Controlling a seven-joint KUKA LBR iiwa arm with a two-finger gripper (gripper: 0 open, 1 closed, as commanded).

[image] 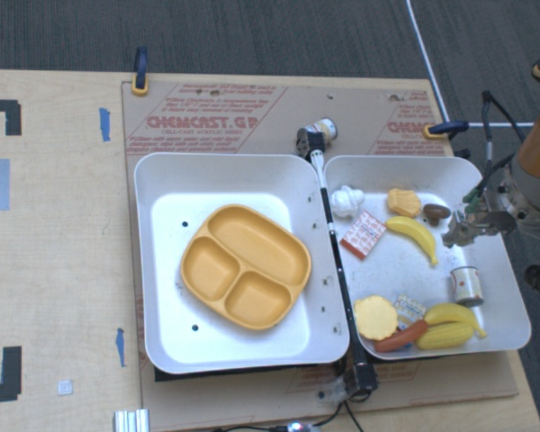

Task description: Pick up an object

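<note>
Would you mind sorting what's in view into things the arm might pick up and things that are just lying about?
Candidates for picking, all in the right bin:
banana
metal can
red and white packet
sausage
yellow disc

Lying about:
orange divided plate in the left bin
blue clamp on the board's edge

The end effector hovers over the right bin.

Both white bins (pixel 153 268) look like smooth plastic with a slight sheen. The orange divided plate (pixel 245 266) is matt plastic too. The bananas (pixel 414 237) and the other toy food have that glossy molded-plastic look. The little can (pixel 466 284) reads as shiny metal. The table (pixel 54 268) is pale, matt wood, and under the bins sits brown printed board (pixel 216 120).
</note>
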